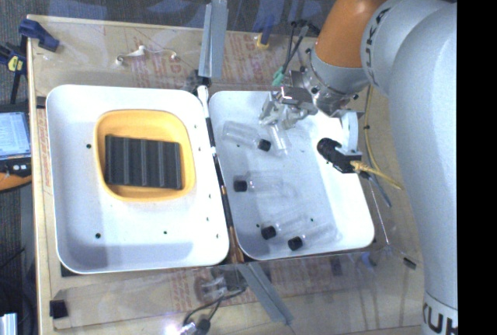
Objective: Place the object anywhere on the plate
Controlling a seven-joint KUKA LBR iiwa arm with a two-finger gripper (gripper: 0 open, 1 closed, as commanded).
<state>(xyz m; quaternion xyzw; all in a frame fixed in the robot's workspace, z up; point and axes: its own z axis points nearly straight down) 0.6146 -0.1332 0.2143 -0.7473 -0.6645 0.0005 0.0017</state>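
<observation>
A yellow plate (144, 123) with a dark ridged centre lies in the left white bin (78, 232). Several clear, see-through objects with small black caps lie in the right white bin (353, 221): one near the top (247, 137), one in the middle (268, 187), others near the front (291, 236). My gripper (278, 114) hangs over the back of the right bin, just above and right of the topmost clear object. I see nothing held in it. It is far to the right of the plate.
A metal divider bar (211, 38) rises behind the gap between the bins. A black cable fitting (334, 155) and yellow wires hang off the arm over the right bin's right side. Clamps and a tablet sit at the bench's left edge (15, 135).
</observation>
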